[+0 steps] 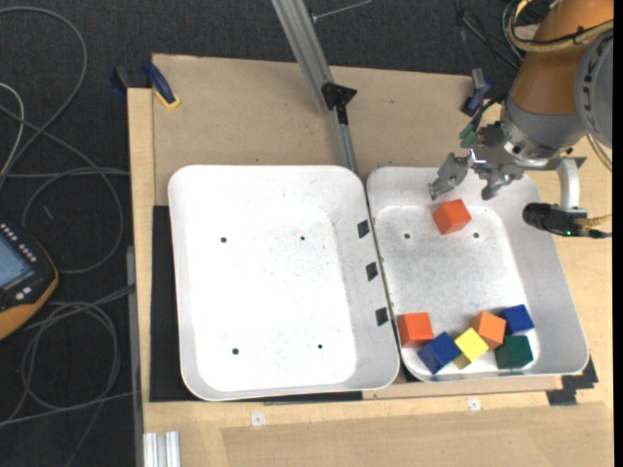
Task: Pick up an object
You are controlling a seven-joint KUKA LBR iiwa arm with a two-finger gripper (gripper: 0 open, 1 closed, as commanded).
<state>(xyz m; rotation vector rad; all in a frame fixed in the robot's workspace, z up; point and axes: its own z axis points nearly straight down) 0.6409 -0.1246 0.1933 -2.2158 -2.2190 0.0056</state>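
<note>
My gripper (470,179) hangs over the far end of the right bin (545,270), its two fingers (448,177) spread apart, so it is open. An orange-red cube (451,216) sits just below and slightly in front of the left finger, not between the fingers; whether it rests on the bin floor I cannot tell. At the near end of the same bin lie several blocks: an orange one (416,327), a blue one (438,350), a yellow one (471,343), another orange (492,327), another blue (517,318) and a dark green one (514,352).
The left bin (185,261) stands beside the right one, with small black clips (371,271) along the shared edge. A slanted metal pole (310,56) rises behind the bins. Blue clamps (162,84) sit on the board's far corners. Cables lie on the floor at left.
</note>
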